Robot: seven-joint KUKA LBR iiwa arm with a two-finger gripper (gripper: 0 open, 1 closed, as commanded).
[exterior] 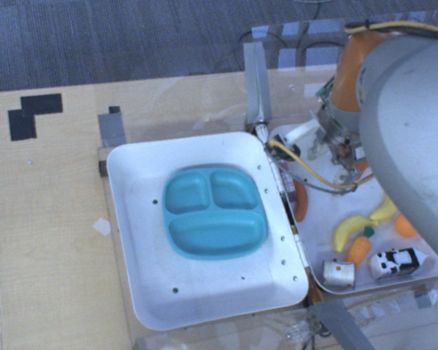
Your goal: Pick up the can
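The can (338, 273) is a small silver cylinder lying on its side at the near left corner of the right bin (317, 237). My gripper (342, 151) hangs over the far part of that bin, well behind the can, under the orange band and the bulky grey arm (420, 142). Yellow cable loops around it. The arm hides much of the right bin.
Next to the can lie a carrot (359, 250), a banana (351, 229), a black-and-white toy (396, 262), an orange fruit (405, 225) and a red sausage (299, 199) along the dividing wall. The left bin (152, 301) holds a blue divided plate (212, 211).
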